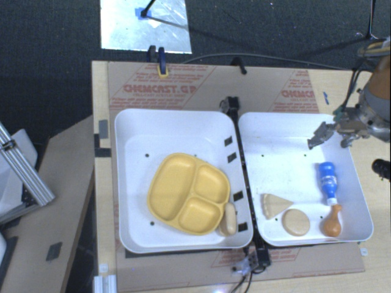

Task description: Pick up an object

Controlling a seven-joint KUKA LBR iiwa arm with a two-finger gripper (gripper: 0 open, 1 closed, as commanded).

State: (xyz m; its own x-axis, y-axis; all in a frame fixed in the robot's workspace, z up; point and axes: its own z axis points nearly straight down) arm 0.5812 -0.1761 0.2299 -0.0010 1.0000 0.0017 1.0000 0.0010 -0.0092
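Gripper [333, 137] hangs open and empty by the right bin's [287, 124] far right edge; the bottle [327, 182] lies just nearer, long axis running front-to-back.

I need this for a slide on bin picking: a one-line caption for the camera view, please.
Tool above the right bin, near a blue bottle; yellow divided tray in the left bin.

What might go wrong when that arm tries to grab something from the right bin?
The blue bottle, orange pear-shaped toy, round tan piece and wedge lie crowded near the right bin's front edge, so the gripper might nudge a neighbour or catch two at once. The rounded bottle may also roll or slip away.
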